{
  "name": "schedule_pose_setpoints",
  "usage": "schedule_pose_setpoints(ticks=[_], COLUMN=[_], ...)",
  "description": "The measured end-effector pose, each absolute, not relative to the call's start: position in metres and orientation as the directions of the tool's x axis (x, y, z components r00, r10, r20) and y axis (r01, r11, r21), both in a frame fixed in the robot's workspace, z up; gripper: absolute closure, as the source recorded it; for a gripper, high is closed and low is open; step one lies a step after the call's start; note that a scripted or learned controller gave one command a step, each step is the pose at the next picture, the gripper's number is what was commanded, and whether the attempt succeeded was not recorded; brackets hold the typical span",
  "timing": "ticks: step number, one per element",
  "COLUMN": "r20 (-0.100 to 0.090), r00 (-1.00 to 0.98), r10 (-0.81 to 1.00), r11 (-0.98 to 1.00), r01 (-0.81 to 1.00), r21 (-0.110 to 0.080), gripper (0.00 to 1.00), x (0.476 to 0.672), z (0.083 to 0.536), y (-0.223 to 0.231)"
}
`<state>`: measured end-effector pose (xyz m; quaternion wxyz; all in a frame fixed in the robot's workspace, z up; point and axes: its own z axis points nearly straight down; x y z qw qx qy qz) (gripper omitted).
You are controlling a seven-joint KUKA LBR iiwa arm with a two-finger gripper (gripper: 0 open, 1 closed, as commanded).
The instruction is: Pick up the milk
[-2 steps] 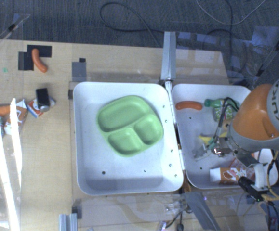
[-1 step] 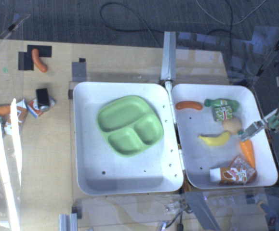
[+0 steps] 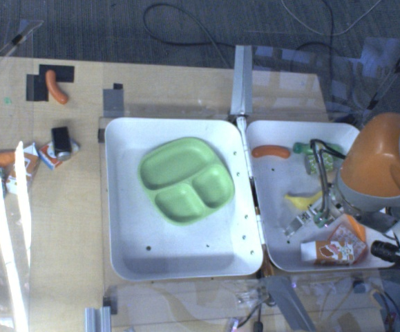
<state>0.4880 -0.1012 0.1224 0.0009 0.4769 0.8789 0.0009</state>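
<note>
Left bin holding green divided plate, right bin holding sausage, banana, milk, fingers state unclear.

A robotics lab, plainly.
Loose cables trail over grey carpet, and two white bins sit fixed on a plywood table.

Left bin — white, holding a pale green sectioned plate. Right bin — white, with an orange-red sausage, yellow banana and a carton (orange and white print). Arm: grey, orange band.
</note>
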Motion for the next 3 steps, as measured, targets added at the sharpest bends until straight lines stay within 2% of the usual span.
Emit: schedule_pose_setpoints(ticks=[1,2,3], r20=[-0.004,-0.009,-0.006], r00=[-0.474,-0.463,-0.523], r10=[0.880,0.886,0.852], r11=[0.475,0.463,0.523], r01=[0.880,0.886,0.852], r21=[0.004,0.010,0.006], gripper=[0.00,0.00,0.00], x=[0.489,0.491,0.489], z=[0.175,0.089,0.283], y=[-0.160,-0.115,-0.156])
